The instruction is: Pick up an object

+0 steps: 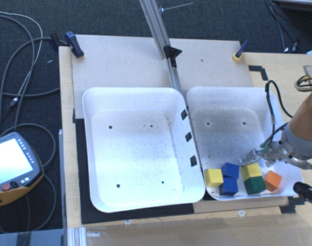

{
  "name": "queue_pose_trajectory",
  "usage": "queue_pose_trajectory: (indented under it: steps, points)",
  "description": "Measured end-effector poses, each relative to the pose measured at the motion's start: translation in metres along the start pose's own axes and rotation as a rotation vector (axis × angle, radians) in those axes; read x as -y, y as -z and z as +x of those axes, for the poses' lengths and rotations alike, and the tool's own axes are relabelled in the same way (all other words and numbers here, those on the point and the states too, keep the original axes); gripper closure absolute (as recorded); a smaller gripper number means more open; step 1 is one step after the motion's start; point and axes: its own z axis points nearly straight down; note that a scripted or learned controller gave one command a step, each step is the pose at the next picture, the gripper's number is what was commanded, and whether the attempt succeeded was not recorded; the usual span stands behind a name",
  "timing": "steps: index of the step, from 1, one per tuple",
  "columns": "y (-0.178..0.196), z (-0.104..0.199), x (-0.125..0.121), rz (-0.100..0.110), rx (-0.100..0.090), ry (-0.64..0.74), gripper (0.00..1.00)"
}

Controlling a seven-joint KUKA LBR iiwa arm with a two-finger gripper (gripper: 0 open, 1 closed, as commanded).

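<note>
All candidate objects lie in the right bin, clustered along its near wall. From left to right they are a yellow cube, two blue cubes stacked or overlapping, a yellow block resting against a green cube, and an orange cube. The pieces touch or nearly touch. This crowding against the near rim probably leaves little room for a finger on either side of any one piece. The left bin carries no objects.

The arm enters from the right edge of the scene and crosses the right rim of the right bin. The tool points left and slightly down, and sits just above the yellow block, on its far side. The spread of the tool cannot be determined, because its tip merges with cables and bracket hardware. No object is visibly between its tips, so no grasp is confirmed.

Judged from this pose, the yellow block or the green cube is the probable target. The pick is not yet made.

The desk beyond the bins carries clamps and a slanted metal rail.
</note>
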Motion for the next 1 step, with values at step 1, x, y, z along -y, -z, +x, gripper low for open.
queue_pose_trajectory:
  steps: [1]
  points:
    - [0.0302,0.0,-0.001,-0.002,0.0,0.002,0.0]
